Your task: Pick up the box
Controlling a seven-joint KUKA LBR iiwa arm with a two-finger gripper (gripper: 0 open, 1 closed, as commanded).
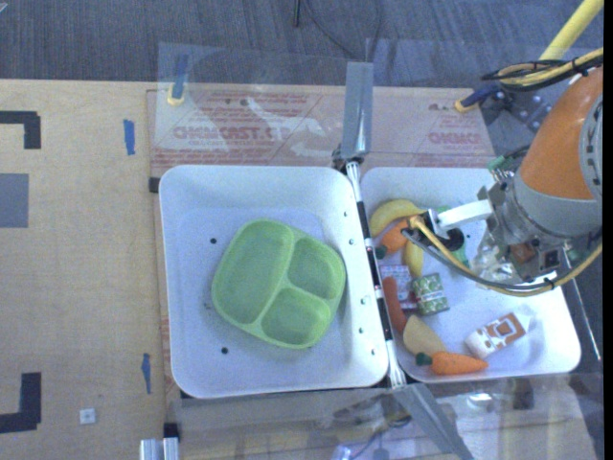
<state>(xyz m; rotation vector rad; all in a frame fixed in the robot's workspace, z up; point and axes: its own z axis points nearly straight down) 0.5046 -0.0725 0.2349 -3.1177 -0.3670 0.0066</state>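
Pincer point(508, 257) hovers near the small green printed box point(430, 293).

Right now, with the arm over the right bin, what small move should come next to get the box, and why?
Probably shift the gripper toward the view's left and slightly down, over the small green box. The box lies in the right bin, beside a banana and a carrot, and the arm's wrist hangs to its right, not above it.
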